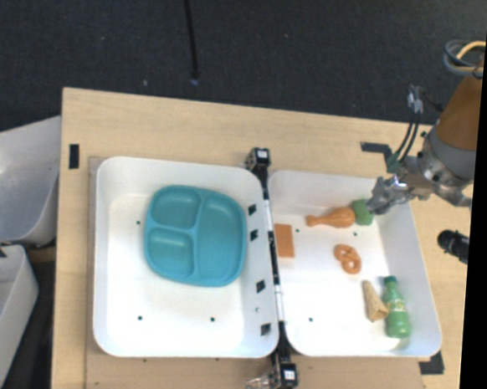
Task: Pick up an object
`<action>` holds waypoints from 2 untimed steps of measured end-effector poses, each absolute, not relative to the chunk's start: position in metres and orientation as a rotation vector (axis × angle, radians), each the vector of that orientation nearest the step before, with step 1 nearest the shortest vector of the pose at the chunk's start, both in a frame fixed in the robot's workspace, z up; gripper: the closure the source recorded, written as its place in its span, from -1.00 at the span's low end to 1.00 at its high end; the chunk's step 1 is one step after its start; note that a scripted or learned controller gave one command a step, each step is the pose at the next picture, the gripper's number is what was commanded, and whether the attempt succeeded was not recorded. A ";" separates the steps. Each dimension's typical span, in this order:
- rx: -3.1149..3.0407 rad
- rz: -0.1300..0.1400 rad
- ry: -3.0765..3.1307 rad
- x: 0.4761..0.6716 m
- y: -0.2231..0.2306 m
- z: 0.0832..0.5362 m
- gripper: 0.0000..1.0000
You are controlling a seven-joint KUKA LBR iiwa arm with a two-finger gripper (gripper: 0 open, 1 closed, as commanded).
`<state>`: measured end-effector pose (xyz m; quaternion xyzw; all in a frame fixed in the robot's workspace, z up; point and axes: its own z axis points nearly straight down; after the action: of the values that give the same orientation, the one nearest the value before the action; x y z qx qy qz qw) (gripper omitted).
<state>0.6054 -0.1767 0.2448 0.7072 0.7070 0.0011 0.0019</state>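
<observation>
At far right corner of right bin (418,270), claw (384,195) hovers by green-ended drumstick (340,216); finger state cannot tell. Risk: claw clips bin wall, or rounded drumstick slips sideways toward pretzel (347,258), try fails.

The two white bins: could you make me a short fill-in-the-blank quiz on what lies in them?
The teal divided plate lies in the ____ bin.
The pretzel lies in the ____ bin.
The gripper hangs over the right bin's far ____ corner.
The bottle is coloured ____.

Missing: left; right; right; green
</observation>
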 end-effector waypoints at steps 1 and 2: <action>2.216 0.000 2.227 0.616 -0.133 0.238 1.00; 2.216 0.001 2.228 0.614 -0.081 0.240 1.00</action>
<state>0.6142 -0.0812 0.2402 0.7051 0.7091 0.0002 -0.0002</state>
